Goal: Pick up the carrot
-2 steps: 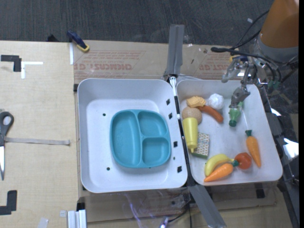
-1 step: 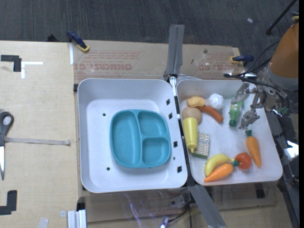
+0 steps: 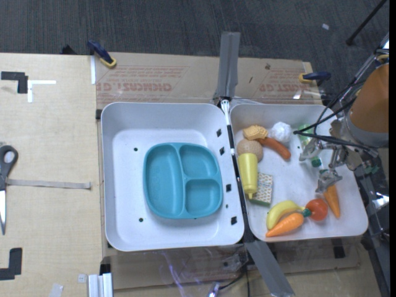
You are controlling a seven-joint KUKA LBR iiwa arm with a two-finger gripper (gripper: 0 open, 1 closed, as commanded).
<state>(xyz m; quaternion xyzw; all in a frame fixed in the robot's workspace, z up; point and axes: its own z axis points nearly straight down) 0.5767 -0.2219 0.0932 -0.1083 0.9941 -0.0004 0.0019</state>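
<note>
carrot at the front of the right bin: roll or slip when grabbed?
The carrot looks like smooth, rigid toy plastic, so probably light and somewhat slippery. Its tapered round body may roll or squirt out of a pinch. It touches the banana and tomato, which may shift.

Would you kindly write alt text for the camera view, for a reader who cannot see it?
The robot's hand hangs over the right white bin, just above a small orange carrot near the bin's right wall. Around it lie a red tomato, a larger orange carrot and a yellow banana. The left white bin holds a teal divided plate.
</note>
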